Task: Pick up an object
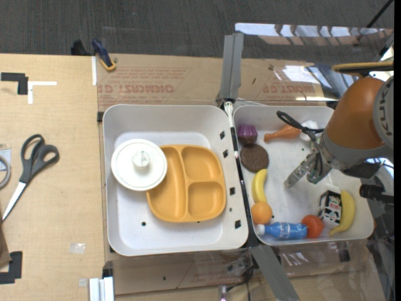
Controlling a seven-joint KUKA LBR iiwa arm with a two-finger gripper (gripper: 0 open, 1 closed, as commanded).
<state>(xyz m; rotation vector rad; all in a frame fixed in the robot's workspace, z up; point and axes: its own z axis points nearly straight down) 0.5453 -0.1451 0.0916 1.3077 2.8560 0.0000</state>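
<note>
Since picking any one object is the aim, going left to right across the worktop:

Left bin: carrying a white lid-like dish overlapping a yellow divided tray; both looking wide, stiff and flat, hard to pinch except at a rim.

Right bin, left side: holding a purple piece, a dark round disc, a small banana, an orange ball; probably toys, light and slick.

Right bin, front: lying along the wall, a blue bottle, a red piece, a black-and-white carton, a second banana.

Gripper: hanging over bare bin floor, fingers narrowly apart, gripping nothing.

Likeliest pick: carton or small banana, both near; judging them light and rigid, pinching across the narrow middle.
</note>
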